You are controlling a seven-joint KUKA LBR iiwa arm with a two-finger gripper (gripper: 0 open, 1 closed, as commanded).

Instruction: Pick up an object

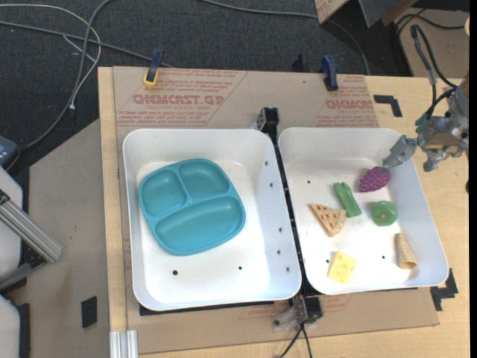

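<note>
With its fingers apart and holding nothing, the end effector (414,154) near the purple grapes (374,178) could nudge them away.

The grey metal two-finger end effector (416,154) has slim, pale grey fingers (397,154) that taper to narrow tips. Behind them sits a blocky grey wrist housing with darker joints, teal-tinted patches and thin dark cables looping above it.
</note>
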